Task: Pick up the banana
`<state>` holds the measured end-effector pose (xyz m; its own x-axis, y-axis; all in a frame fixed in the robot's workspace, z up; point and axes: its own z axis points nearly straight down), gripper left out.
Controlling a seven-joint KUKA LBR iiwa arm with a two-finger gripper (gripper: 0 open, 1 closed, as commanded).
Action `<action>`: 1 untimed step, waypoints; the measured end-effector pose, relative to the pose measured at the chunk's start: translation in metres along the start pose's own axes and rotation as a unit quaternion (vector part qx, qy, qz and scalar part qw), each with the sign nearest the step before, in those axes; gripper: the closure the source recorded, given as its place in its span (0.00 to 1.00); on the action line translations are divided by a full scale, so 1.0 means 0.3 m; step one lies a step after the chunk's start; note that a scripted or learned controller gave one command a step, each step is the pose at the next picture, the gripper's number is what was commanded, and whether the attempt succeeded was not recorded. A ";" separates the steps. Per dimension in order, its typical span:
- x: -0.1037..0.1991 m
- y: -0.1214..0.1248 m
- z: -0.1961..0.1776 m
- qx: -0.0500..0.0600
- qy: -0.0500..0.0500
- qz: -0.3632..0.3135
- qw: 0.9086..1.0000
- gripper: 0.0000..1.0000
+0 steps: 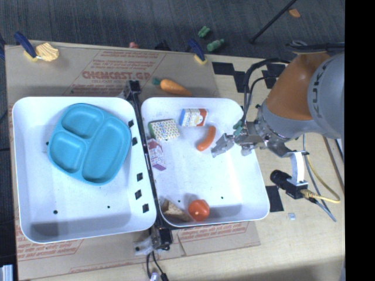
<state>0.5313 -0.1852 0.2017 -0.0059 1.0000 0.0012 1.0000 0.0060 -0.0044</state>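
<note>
The gripper (pixel 225 144), its spread impossible to tell, hung over the right bin (pixel 249 183) beside a sausage (pixel 205 138), well apart from the likely banana (pixel 48 52), a yellow piece at the bench's (pixel 328 227) far left corner, probably light, stiff and smooth, best pinched mid-length.

We saw the bench evenly and softly lit from above, with the two white bins (pixel 193 174) bright, though not washed out. Shadows were faint; a grey one lay in the near left corner of the left bin (pixel 35 157). The picture was slightly soft and grainy, small things blurred.
</note>
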 end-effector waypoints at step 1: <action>0.240 0.031 0.369 0.000 0.000 0.029 1.000 0.00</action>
<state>0.5397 -0.1130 0.0911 0.0519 0.9987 0.0010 0.9986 -0.0519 -0.0045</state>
